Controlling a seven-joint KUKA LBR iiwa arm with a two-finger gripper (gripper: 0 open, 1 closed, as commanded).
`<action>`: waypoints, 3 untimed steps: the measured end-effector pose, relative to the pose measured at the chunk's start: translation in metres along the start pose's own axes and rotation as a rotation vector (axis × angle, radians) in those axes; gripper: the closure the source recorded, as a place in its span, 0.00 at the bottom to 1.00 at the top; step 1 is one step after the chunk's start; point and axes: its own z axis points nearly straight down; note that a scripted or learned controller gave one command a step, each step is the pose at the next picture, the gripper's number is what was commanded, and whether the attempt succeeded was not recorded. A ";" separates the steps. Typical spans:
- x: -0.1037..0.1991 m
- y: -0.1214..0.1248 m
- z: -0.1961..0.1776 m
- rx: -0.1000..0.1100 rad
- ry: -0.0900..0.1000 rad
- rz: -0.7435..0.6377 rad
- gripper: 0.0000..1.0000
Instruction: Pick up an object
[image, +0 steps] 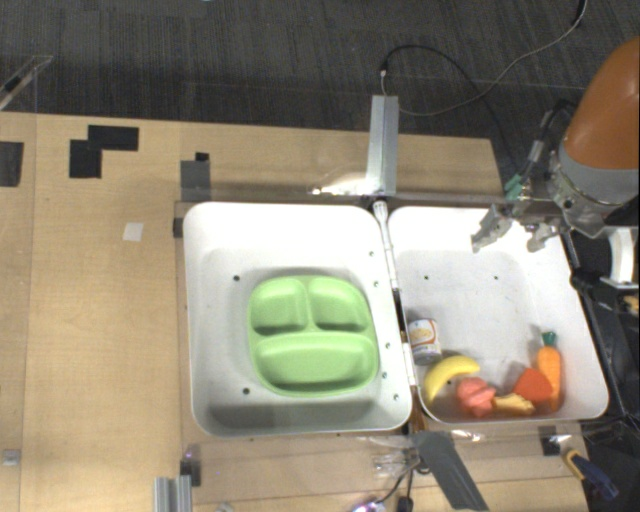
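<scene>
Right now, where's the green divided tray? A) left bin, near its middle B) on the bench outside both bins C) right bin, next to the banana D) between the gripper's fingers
A: the green divided tray lies flat near the middle of the left bin, while the banana and the other small items sit along the near side of the right bin.

the objects lie bunched along the near edge of the right bin (470, 300). a small can (424, 339) stands by the bin's left wall, its label pale with dark print. just beside it a yellow banana (447, 374) curves, touching a pink-red toy (476, 397). a flat yellow piece (513, 404) lies next, against an orange-red block (533, 385). an orange carrot (549, 365) with a green top sits nearest the bin's right wall.
</scene>
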 end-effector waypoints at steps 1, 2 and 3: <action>0.046 -0.042 0.069 0.000 0.000 -0.164 0.00; 0.095 -0.028 0.024 0.000 0.001 -0.041 0.00; 0.032 -0.090 0.069 0.001 -0.001 -0.045 0.00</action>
